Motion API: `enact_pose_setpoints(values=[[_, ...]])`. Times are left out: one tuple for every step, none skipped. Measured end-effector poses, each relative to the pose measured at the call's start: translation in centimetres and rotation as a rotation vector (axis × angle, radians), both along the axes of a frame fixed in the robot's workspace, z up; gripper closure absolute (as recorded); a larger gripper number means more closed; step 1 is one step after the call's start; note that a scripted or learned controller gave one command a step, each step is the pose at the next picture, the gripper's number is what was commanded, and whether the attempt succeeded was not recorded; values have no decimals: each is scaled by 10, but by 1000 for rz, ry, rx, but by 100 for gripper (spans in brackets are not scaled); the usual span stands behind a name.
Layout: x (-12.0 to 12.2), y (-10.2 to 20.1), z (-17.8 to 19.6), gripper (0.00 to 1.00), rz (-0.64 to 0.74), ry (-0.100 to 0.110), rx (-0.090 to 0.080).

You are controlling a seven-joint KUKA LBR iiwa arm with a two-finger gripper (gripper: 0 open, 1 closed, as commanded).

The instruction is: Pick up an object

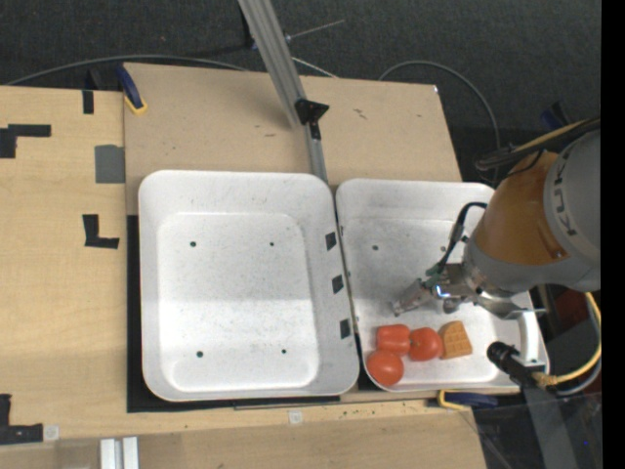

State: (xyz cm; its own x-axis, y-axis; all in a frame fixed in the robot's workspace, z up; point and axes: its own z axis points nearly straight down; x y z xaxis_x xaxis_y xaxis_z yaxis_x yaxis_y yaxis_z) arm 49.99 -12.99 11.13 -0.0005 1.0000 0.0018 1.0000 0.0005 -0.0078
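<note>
Robot lab: plywood bench [244, 115] (taped), white bins [161, 262].

Wooden bench [244, 135] with black tape marks [96, 231] near its left edge; dark carpeted floor [98, 18] crossed by cables [430, 66].

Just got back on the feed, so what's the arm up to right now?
The arm reaches in over the right bin, with its gripper low above the bin floor, just above a cluster at the near edge: three red pieces and an orange waffle-like block. Nothing shows between the fingers, so nothing is picked up yet. The left bin sits beside it.
</note>
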Motion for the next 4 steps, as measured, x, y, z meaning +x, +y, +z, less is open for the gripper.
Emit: enact_pose_setpoints(values=[[1,0,12,100,1,-3,0],[-5,-3,72,100,0,-11,-3],[-4,-2,102,100,1,-10,-3],[17,44,113,100,6,-8,0]])
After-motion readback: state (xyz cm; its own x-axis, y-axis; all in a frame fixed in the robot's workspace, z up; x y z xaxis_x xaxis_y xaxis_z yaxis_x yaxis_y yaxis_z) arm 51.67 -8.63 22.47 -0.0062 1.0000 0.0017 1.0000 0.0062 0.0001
